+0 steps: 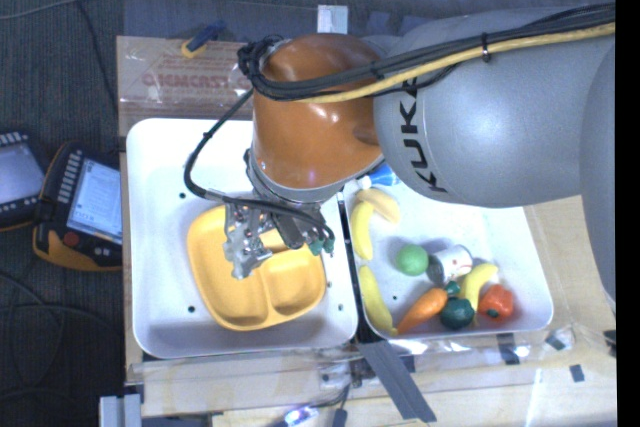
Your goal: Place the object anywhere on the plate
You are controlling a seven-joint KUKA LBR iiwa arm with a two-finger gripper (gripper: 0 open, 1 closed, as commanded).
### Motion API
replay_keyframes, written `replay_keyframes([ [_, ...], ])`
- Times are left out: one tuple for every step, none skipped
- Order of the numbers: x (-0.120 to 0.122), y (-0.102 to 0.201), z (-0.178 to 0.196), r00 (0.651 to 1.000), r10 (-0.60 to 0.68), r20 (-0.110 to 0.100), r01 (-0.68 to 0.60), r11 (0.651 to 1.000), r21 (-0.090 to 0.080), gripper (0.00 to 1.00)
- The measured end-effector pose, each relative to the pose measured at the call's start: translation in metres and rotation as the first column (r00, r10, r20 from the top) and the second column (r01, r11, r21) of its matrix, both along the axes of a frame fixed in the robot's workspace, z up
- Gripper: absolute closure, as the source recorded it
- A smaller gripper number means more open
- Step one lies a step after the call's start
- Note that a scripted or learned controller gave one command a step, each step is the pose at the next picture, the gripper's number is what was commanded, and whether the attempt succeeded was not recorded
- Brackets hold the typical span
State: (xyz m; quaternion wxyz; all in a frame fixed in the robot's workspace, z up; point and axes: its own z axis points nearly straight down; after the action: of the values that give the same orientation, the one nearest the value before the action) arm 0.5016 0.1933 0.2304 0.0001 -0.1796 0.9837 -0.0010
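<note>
A yellow divided plate (270, 300) lies in the left white bin (160, 215), toward its front. My gripper (245, 250) hangs right over the plate's rear half, low above its surface, under the orange wrist band (310, 125). The metal tool and black cables hide what lies under it, and I cannot make out any object held there. Toy foods lie in the right bin (530, 310): a banana (377, 206), a green ball (412, 260), a carrot (425, 307) and a red tomato (496, 302).
The grey arm (500, 105) covers the back of the right bin. A second banana (371, 295), a dark green piece (457, 314) and a small white can (453, 261) also lie there. A hand-held pendant (82, 207) rests left of the bench.
</note>
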Motion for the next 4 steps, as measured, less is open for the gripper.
replay_keyframes([
  [-0.007,-0.003,-0.099,0.989,0.150,-0.002,-0.150,0.989,-0.002,1.00],
  [-0.005,-0.011,-0.136,0.948,0.319,0.010,-0.319,0.948,0.001,1.00],
  [0.002,0.023,-0.020,0.971,0.238,0.002,-0.238,0.971,0.001,1.00],
  [-0.003,-0.012,-0.064,0.937,0.348,-0.001,-0.348,0.937,-0.002,1.00],
])
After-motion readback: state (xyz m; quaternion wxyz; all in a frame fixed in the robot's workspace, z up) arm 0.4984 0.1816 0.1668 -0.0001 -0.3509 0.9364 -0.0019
